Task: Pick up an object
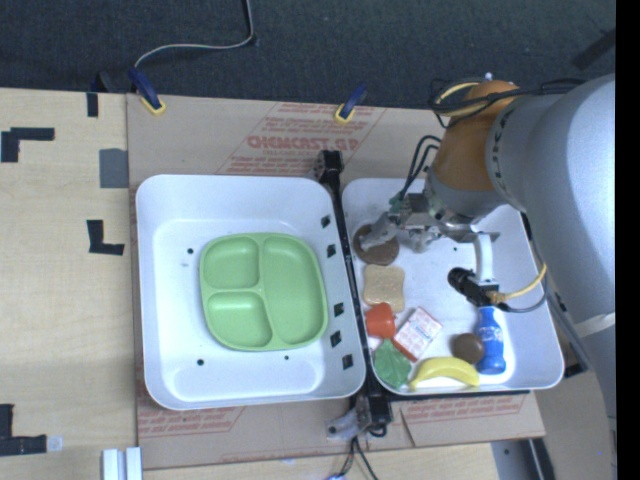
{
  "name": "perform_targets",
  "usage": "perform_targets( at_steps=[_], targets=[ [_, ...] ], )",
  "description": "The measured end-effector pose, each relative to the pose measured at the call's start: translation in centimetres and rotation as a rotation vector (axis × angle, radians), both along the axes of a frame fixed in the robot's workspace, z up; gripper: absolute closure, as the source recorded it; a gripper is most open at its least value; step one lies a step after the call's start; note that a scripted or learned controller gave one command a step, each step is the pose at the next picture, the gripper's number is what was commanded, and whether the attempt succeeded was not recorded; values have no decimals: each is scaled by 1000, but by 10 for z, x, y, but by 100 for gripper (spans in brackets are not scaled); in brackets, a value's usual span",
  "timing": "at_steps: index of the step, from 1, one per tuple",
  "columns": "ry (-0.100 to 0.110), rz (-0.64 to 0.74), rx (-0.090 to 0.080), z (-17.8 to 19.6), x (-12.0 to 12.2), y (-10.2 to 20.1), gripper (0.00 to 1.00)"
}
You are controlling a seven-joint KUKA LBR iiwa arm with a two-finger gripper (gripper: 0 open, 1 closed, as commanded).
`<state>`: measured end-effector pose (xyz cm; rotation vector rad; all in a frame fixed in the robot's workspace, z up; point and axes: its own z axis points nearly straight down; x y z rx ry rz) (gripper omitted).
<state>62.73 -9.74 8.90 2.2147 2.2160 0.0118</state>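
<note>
My gripper is low over the far left part of the right bin, reaching in from the right under the grey arm with its orange band. Its tip is at or just above a round brown object. Whether it touches that object is hidden by the gripper body. In front of it lie a tan bread slice, a red piece, a white and red box, a green piece, a yellow banana, a blue bottle and a small brown lump.
The left bin holds a green divided plate. A black divider runs between the bins. A black part with a white and yellow cable hangs over the right bin's middle. The arm covers that bin's far right corner.
</note>
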Motion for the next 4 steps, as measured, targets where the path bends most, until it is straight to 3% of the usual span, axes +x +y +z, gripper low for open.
perform_targets(
  at_steps=[2, 3, 4],
  targets=[
    [6, 2, 2, -1, 43, 3, 0],
    [3, 0, 0, -1, 29, 2, 0],
    [9, 2, 1, -4, 42, -6, 0]
  ],
)
